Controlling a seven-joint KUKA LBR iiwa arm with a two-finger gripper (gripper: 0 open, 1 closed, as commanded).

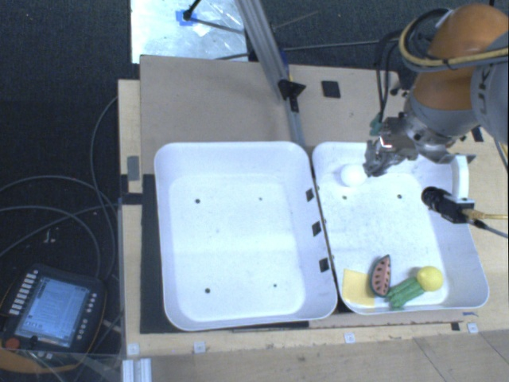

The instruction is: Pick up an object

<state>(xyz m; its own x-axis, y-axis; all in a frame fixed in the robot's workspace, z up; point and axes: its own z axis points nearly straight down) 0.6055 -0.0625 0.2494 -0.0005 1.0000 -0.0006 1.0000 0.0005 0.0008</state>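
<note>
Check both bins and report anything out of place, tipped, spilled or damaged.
Nothing looks spilled or broken. The right bin holds a white ball near its far left corner, beside the gripper, and a yellow slab, watermelon slice, green piece and yellow ball crowded along its near edge.

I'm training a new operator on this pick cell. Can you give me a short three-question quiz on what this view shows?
1. True or false: the white ball lies in the right bin.
2. Which item lies nearest the watermelon slice? A) yellow block B) white ball C) teach pendant
3. Fill in: the gripper hangs near the ____ corner of the right bin, beside the white ball.

Key: 1 true. 2 A; the slice overlaps the block's edge, with a green piece and a yellow ball on its other side. 3 far left.
</note>
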